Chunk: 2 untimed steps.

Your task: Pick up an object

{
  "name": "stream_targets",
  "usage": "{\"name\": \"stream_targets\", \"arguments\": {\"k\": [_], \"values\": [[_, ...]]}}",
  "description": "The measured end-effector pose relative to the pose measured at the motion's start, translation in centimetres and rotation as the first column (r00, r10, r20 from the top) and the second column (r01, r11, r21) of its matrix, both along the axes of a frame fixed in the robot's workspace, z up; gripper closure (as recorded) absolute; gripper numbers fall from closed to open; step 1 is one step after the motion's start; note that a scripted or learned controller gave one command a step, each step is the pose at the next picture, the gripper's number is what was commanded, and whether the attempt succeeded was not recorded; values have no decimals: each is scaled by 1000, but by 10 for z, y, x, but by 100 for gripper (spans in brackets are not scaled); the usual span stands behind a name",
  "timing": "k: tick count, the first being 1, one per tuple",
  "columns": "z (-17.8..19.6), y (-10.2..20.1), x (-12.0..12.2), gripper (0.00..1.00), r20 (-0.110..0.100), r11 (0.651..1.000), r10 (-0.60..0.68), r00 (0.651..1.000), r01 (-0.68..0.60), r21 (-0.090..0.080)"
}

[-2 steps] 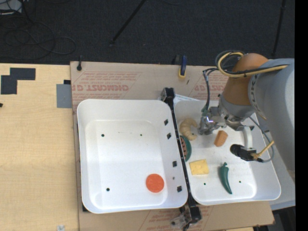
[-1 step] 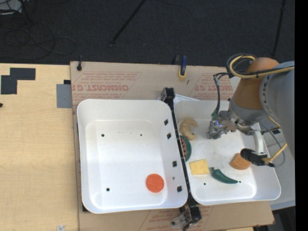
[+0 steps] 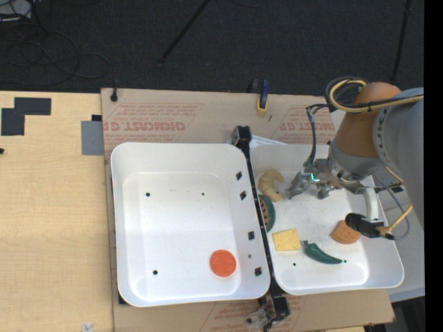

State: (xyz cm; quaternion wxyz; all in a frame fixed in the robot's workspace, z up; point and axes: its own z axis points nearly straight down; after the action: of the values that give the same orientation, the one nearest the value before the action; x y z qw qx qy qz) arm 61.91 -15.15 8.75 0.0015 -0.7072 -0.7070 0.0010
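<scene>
My gripper (image 3: 309, 185) hangs over the upper middle of the right bin (image 3: 387, 272), below the grey arm with its orange band. Its fingers look spread, with nothing between them. Just left of it lies a tan, croissant-like piece (image 3: 270, 182) near the divider. Lower in that bin sit a yellow square block (image 3: 286, 240), a dark green pepper-shaped thing (image 3: 320, 254) and an orange-brown rounded item (image 3: 344, 232) at the right. A dark green object (image 3: 268, 215) rests against the divider. An orange disc (image 3: 223, 263) lies in the left bin (image 3: 124, 185).
A black divider (image 3: 250, 206) with clips runs between the two bins. A blue clamp (image 3: 263, 102) holds the cardboard sheet at the back. Cables and a black part (image 3: 367, 225) hang from the arm over the right bin's right side.
</scene>
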Motion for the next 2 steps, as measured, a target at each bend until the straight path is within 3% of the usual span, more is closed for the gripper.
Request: {"name": "stream_targets", "arguments": {"k": [1,2], "values": [[0,-9,26,0,4,1000,4,1000,-4,-1],[0,36,25,0,0,1000,4,1000,-4,-1]]}}
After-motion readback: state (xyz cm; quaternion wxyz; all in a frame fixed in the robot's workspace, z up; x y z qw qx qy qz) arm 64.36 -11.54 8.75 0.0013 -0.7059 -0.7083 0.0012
